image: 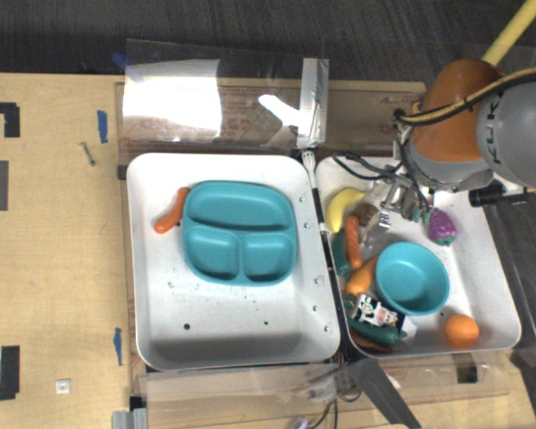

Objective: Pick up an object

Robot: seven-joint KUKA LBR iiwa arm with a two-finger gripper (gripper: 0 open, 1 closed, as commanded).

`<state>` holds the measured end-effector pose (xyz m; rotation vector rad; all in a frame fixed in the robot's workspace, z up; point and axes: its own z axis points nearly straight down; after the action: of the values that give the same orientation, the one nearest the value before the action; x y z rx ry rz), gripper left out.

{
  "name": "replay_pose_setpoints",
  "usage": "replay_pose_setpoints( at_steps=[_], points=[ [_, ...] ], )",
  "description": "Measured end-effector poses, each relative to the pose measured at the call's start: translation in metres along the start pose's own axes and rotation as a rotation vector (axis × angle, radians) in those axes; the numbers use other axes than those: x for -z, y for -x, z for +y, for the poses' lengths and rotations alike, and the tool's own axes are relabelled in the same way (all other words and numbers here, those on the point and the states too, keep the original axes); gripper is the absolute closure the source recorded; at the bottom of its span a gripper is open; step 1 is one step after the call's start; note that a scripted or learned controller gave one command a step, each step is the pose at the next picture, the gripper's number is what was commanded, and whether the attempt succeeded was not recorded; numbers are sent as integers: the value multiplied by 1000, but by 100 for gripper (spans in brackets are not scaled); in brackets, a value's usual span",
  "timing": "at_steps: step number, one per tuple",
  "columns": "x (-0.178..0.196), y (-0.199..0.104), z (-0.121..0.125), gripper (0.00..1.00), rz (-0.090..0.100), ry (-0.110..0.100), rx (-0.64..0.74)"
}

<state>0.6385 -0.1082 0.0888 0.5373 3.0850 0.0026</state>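
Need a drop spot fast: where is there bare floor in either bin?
Left bin: a bare strip in front of the teal tray. Right bin: crowded along its left side around the gripper, teal bowl and banana.

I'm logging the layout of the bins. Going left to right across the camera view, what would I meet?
Orange sausage → teal divided plate → banana → teal bowl → orange fruit.

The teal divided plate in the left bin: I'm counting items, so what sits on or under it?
The teal divided plate has three bare compartments. An orange carrot-shaped toy pokes out beside its left rim. Anything beneath the plate is covered.
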Motion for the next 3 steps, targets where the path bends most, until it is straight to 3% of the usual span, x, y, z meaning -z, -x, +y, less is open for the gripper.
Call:
replay_pose_setpoints(
  at_steps=[1, 2, 3],
  points=[
    [0, -42, -31, 0, 1, -1, -231],
    [2, -105, -40, 0, -1, 0, -392],
    [7, -138, -43, 0, -38, 14, -522]
  ],
)
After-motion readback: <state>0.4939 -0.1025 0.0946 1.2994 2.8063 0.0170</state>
